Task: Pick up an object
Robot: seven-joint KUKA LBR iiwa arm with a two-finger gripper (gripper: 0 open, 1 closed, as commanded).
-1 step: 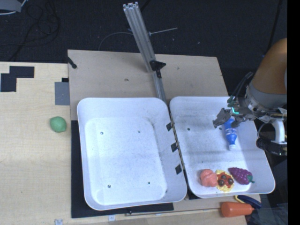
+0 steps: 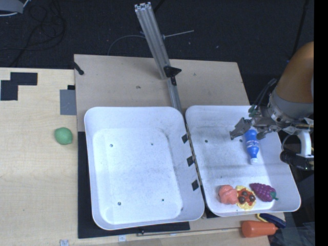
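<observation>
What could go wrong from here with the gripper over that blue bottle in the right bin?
1. The blue bottle lies on its side at the gripper; being round, it may roll or squirt out of a pinch.
2. It lies near the right bin's far side wall, so a sideways nudge could jam it there.
3. The toy grapes and peach lie further down, probably safe.

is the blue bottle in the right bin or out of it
In. The blue bottle lies on its side on the floor of the right bin, just under the gripper, white cap pointing toward the toy food.

A small blue-and-white bottle point(image 2: 251, 146) hangs upright between the hand's point(image 2: 250, 132) fingers over the right bin point(image 2: 215, 158).
</observation>
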